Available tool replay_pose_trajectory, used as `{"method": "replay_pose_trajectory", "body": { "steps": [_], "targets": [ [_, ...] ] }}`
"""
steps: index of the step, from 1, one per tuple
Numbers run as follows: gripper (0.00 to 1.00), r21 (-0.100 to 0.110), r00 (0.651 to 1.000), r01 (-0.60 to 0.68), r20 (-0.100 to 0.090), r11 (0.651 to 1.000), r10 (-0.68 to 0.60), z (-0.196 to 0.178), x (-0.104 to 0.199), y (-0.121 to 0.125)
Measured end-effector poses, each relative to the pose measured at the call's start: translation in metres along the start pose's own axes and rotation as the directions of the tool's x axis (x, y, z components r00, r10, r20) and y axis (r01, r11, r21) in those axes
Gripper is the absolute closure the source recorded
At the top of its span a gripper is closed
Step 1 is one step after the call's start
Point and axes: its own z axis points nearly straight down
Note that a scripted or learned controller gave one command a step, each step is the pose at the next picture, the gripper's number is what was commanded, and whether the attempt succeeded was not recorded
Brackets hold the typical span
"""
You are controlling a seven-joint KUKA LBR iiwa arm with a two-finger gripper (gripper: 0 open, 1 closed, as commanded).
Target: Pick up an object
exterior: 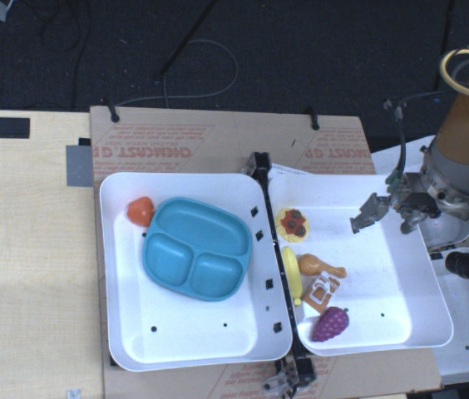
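While my gripper (387, 214) hangs over the right bin (422, 306), fingers apart on nothing, I see the purple grapes (330, 324) lying near its front edge.

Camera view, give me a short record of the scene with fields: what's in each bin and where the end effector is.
left bin: blue divided plate; orange-red tomato-like toy at its upper left, beside the plate
right bin: small round tart, yellow banana, chicken drumstick, waffle-like piece, purple grapes, all clustered along its left side
end effector: over the right bin's upper right part, apart from the toys
held: nothing visible between its fingers
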Motion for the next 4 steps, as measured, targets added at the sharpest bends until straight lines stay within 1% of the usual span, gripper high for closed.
{"method": "replay_pose_trajectory", "body": {
  "steps": [1, 2, 4],
  "targets": [
    [0.0, -0.009, 1.0, 0.001, 0.001, 1.0, -0.001, -0.005, 0.0, 0.001],
    [0.0, -0.003, 1.0, 0.002, 0.0, 1.0, -0.002, 0.059, 0.006, 0.001],
    [0.0, -0.004, 1.0, 0.0, 0.0, 1.0, 0.0, 0.148, 0.008, -0.006]
  ]
}}
